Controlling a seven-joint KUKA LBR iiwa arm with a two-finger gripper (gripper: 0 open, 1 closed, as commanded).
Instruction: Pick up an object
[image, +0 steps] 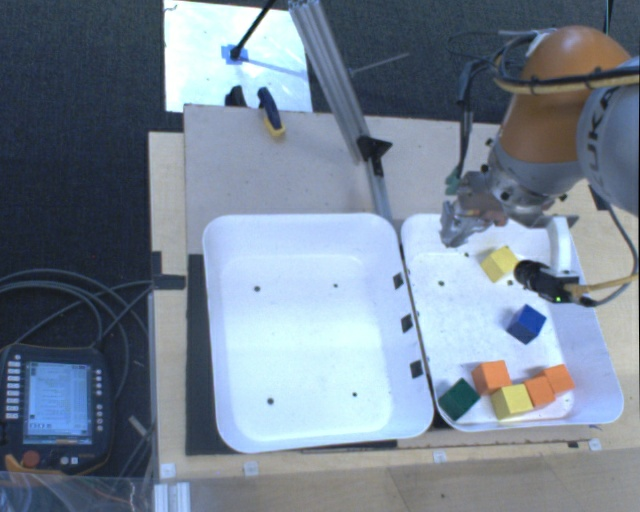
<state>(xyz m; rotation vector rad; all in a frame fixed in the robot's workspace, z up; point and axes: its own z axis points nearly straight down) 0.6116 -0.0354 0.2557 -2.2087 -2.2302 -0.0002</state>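
Gripper (458, 228) is seen over the far left corner of the right bin (590, 340), hanging from the grey wrist; how far it is open cannot be told from this angle, and nothing is seen held in it; no cube is lifted.

All places are given from the right bin. A yellow cube (499, 264) lies in its far part, just beside the gripper but apart from it; a blue cube (526, 323) lies near the middle, closer to the right wall; along the near wall a cluster is found: a green cube (458, 398) at the near left corner, an orange cube (490, 376) next to it, a second yellow cube (511, 400) touching that one, and another orange cube (548, 385) towards the near right corner. A left bin (300, 330) stands against the left wall of the right bin.

The step in hand is judged to be the approach, before any grasp; the far yellow cube seems the closest target. For the next move the gripper would have to be shifted towards this cube, centred over it, lowered and closed; since the cube lies turned, the jaws should be aligned to its flat faces, otherwise it may be pushed aside.
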